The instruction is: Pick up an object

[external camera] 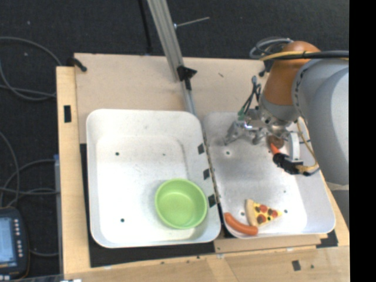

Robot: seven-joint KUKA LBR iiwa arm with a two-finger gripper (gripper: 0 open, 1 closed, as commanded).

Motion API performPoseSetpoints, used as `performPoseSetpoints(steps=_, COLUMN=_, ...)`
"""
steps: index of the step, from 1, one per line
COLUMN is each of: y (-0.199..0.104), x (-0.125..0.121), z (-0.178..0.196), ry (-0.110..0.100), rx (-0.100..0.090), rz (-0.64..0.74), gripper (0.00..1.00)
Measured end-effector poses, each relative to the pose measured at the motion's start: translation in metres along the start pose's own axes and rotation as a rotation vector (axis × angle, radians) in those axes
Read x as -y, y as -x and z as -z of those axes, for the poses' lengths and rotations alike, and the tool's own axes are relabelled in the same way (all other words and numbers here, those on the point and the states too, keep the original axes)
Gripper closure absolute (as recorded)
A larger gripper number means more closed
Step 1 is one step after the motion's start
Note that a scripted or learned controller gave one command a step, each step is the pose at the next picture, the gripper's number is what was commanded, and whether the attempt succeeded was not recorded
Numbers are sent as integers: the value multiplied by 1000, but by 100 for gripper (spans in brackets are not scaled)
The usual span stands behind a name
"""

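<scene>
A green bowl point(181, 202) stands in the left bin point(117, 134), near its front right corner. At the front of the right bin point(235, 169) lie a toy pizza slice point(260, 212) and, just left of it against the front rim, an orange sausage point(239, 224). My gripper point(241, 136) hangs over the far part of the right bin, well behind the pizza slice and sausage. Its metal fingers point(229, 136) are spread open, and nothing sits between them.
A slanted aluminium post point(167, 34) rises from the bench behind the bins. The grey arm with its orange band point(285, 78) covers the right bin's far right corner. Cables lie on the dark floor to the left.
</scene>
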State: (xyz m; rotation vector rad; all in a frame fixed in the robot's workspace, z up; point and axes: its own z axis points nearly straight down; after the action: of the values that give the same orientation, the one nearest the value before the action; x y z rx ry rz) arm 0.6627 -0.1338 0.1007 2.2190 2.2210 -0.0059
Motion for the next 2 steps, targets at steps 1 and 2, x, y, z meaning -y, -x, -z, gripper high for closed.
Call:
performPoseSetpoints(steps=1, y=1, x=-1, z=13, ry=4, rx=1, rz=2, gripper=100)
performPoseSetpoints(steps=2, y=0, x=-3, z=78, ry=9, rx=-4, rz=3, gripper=100)
